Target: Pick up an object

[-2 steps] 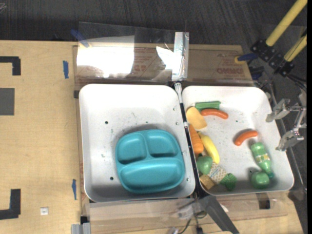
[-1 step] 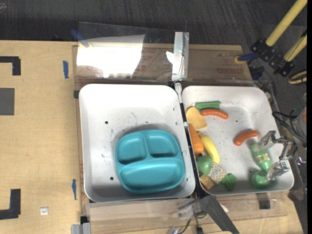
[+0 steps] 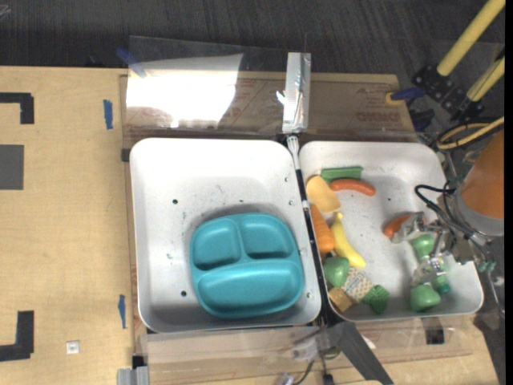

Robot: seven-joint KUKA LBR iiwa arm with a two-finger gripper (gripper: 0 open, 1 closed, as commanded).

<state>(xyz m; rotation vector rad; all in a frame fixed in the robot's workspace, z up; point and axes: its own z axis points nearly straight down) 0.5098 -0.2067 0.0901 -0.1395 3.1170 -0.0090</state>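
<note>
Dark grey floor [image 3: 240, 6] along the top, with yellow poles [image 3: 479, 22] up in the top right corner. Below that, a big tan wooden bench [image 3: 64, 215] with black marks and bits of blue tape [image 3: 107, 113]. At the back of the bench, a shiny see-through sheet [image 3: 184, 87].

On the bench, two white bins side by side. In the left bin [image 3: 160, 175], a big blue-green plate [image 3: 247, 265] with three parts, close to the front edge.

In the right bin [image 3: 401, 163], lots of toy food. Along its left edge, from back to front: a green stick toy [image 3: 342, 172], a red-orange sausage [image 3: 353, 187], a yellow-orange lump [image 3: 319, 191], an orange carrot [image 3: 322, 231], a yellow banana [image 3: 346, 245], a round green toy [image 3: 337, 273], a spotty tan block [image 3: 358, 282] and a small bumpy green toy [image 3: 377, 298]. Near the middle, a small red-orange toy [image 3: 395, 226].

Coming in from the right edge, the grey arm [image 3: 481, 191] with its orange band. Low over the right side of the right bin, the gripper [image 3: 437, 261], with black wires around it. Too much clutter to tell whether open or closed, or whether holding anything.

Just beside the gripper, a light green toy [image 3: 422, 245] on its back side, and a shiny green toy [image 3: 425, 297] in the front right corner of the bin.
</note>
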